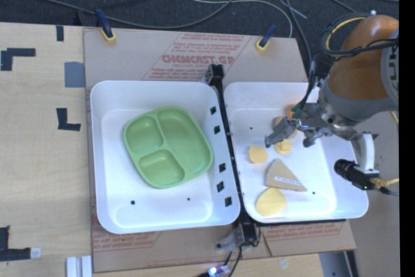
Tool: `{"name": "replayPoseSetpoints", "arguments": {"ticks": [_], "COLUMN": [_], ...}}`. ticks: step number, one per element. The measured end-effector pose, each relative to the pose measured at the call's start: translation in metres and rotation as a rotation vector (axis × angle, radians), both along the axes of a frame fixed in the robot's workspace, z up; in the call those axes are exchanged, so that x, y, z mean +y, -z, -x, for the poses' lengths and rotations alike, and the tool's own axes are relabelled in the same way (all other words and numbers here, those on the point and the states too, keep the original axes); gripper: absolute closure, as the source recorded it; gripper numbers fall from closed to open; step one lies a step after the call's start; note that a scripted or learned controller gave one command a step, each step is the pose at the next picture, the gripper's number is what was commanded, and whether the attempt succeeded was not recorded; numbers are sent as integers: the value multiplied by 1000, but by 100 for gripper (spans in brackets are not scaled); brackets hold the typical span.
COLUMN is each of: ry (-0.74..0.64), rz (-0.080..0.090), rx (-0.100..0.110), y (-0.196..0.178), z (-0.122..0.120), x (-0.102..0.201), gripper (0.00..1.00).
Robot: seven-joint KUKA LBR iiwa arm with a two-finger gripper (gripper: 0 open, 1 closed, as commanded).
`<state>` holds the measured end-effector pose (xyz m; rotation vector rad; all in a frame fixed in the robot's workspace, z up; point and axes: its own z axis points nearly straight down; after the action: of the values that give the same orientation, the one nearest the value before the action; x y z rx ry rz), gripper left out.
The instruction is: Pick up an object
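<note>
**Gripper low over the right bin among yellow pieces**

The arm (363, 68) is seen reaching in from the right, its gripper (285, 133) lowered into the right bin (324, 94). Whether the claw is apart or together cannot be told, since it is dark and seen from above at a slant. A small yellow piece (283, 146) is found just beside the tip, partly hidden by it. Another small yellow piece (257, 154) is placed a little to its left. A tan wedge (284, 178) is laid nearer the front, with a round yellow piece (270, 202) just beside it. A green divided plate (167, 146) is held in the left bin (107, 204).
</note>
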<state>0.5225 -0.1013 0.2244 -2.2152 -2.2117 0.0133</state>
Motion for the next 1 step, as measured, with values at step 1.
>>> {"name": "replayPoseSetpoints", "arguments": {"ticks": [1], "ry": [-3], "rz": [1], "rx": [-12], "y": [-6], "z": [-3], "x": [0], "gripper": [0]}}
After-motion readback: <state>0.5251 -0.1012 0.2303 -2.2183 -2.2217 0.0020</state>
